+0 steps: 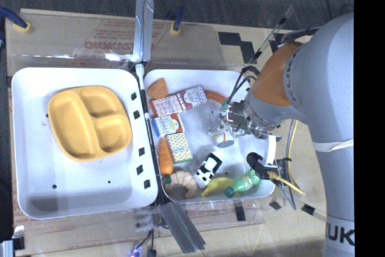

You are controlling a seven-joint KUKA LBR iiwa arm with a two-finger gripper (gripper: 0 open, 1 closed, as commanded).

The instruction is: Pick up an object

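Grey-metal tool hangs low over bare floor of the right bin, its grip impossible to judge from above, with the black-and-white block lying just below-left of it, long axis slanting toward the banana.

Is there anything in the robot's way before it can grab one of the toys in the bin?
Nothing visible blocks it. The gripper is already down inside the right bin, over bare white floor. The small cartons lie just to its left, and the banana and green bottle sit below it.
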